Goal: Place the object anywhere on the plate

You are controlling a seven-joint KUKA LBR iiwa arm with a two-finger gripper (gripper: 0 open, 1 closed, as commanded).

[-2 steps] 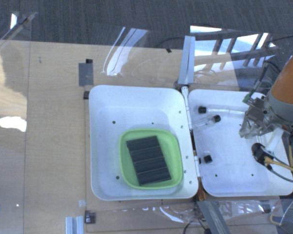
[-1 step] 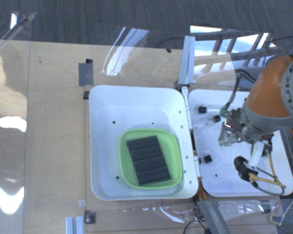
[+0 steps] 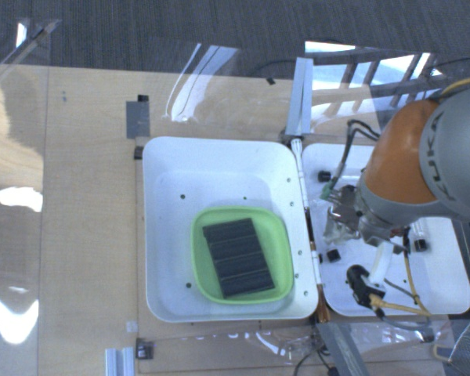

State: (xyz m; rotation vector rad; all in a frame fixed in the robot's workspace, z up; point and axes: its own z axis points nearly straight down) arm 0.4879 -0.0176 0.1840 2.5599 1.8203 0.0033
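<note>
Gripper (image 3: 341, 225) sits over the right bin (image 3: 446, 288), just right of the left bin (image 3: 164, 210); can't tell its state. Dark ribbed block (image 3: 236, 257) lies flat on green plate (image 3: 207, 276). Looks placed; retreat straight up, clear of the plate.

The arm (image 3: 423, 159) covers much of the right bin (image 3: 439, 288), and the frame's right edge cuts the arm off. Its hand (image 3: 352, 225) sits beneath the wrist, too obscured to read.
</note>
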